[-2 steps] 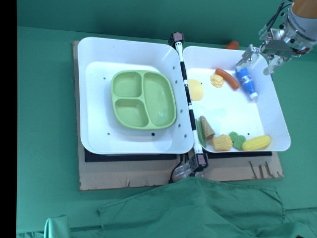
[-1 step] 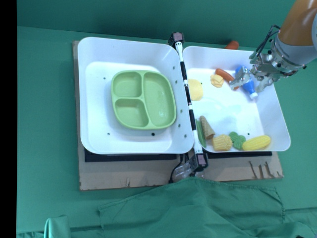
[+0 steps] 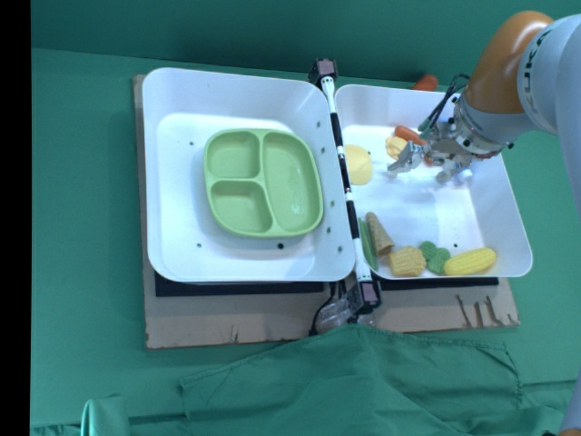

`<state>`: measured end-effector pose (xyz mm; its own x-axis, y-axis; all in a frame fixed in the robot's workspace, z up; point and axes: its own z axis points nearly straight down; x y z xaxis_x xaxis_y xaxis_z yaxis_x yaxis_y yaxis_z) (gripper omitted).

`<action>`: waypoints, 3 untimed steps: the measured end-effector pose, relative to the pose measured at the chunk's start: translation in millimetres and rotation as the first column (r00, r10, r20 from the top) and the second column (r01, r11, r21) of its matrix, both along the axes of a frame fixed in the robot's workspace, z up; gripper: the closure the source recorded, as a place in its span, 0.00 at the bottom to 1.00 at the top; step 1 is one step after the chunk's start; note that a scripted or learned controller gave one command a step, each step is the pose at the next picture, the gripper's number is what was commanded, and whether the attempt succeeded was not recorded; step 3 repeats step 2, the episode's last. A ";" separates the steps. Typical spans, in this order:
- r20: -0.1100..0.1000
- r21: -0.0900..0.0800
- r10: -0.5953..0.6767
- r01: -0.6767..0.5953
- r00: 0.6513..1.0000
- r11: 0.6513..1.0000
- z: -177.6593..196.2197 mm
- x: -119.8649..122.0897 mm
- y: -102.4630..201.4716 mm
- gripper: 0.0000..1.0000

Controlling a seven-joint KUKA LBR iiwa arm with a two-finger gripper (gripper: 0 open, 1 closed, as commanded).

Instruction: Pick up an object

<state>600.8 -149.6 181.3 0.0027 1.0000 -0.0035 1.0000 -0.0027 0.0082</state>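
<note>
Now the gripper [image 3: 429, 159] hovers low in the right bin [image 3: 513, 234].
Its fingers look spread and pinch nothing; toy food lies scattered for picking, a yellow piece [image 3: 397, 144] just beside them.

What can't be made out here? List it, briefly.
- The hand, camera view: too small and cluttered to tell open from shut, or whether it holds anything.
- Orange item behind the right bin: the rim hides most of it.
- Orange and yellow pieces beside the hand: partly covered by it, too small to identify.
</note>
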 end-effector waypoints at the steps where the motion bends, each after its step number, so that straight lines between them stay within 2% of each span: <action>1: 0.005 -0.001 0.001 -0.001 1.000 1.000 3.5 57.2 0.0 0.00; 2: 0.016 -0.004 -0.002 0.002 1.000 1.000 19.5 58.5 -1.0 1.00; 3: 0.016 -0.004 -0.002 0.002 1.000 1.000 19.5 58.5 -1.0 1.00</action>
